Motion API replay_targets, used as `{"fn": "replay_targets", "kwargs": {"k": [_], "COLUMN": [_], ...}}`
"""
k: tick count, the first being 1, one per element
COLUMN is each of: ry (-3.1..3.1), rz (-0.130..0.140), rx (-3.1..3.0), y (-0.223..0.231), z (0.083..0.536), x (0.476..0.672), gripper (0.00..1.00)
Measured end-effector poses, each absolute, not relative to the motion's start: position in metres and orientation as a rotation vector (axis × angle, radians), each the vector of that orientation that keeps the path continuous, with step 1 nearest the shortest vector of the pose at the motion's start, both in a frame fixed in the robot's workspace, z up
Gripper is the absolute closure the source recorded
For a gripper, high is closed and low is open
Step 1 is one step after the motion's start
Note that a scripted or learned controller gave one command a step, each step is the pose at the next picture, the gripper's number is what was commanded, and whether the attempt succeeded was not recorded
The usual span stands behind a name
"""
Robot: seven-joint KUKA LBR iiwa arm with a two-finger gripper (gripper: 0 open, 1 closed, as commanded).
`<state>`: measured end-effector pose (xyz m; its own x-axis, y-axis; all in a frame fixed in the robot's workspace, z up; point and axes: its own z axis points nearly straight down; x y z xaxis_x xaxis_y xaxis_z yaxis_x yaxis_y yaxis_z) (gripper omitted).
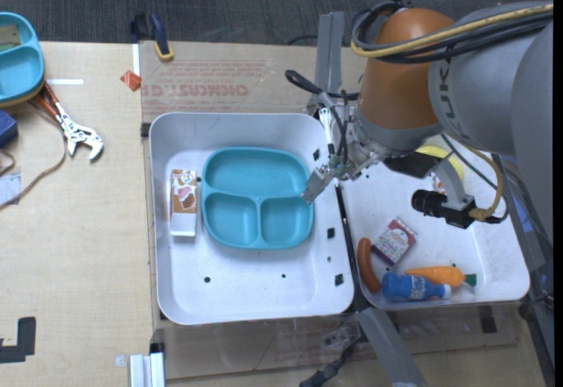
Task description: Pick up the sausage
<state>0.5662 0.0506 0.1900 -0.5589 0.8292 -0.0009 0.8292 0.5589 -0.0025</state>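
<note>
Camera view from above: grey arm with orange band reaching in from right, two-finger gripper (318, 185) low over divider between two white bins, beside teal three-compartment plastic plate (257, 197); jaw state impossible to tell. Reddish-brown curved sausage (368, 264) lying at left edge of right bin (506, 275), touching blue bottle (415, 287), near orange carrot (440, 274). Open white floor below plate in left bin (246, 293).

A blue bottle (415, 288) crowds the sausage (367, 264); bin wall (346, 240) flanks it.
</note>
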Motion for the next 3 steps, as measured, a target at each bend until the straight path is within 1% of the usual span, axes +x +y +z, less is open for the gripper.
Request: {"fn": "replay_targets", "kwargs": {"k": [1,2,3], "ry": [-2.773,-2.585,-2.663], "rz": [0.008,0.006,0.008], "rx": [-1.474,-1.786,-1.663], "y": [0.049,0.075,0.106], "z": [0.197,0.272,0.259], "x": [0.567,0.593,0.558], "gripper": [1.0,1.0,1.0]}}
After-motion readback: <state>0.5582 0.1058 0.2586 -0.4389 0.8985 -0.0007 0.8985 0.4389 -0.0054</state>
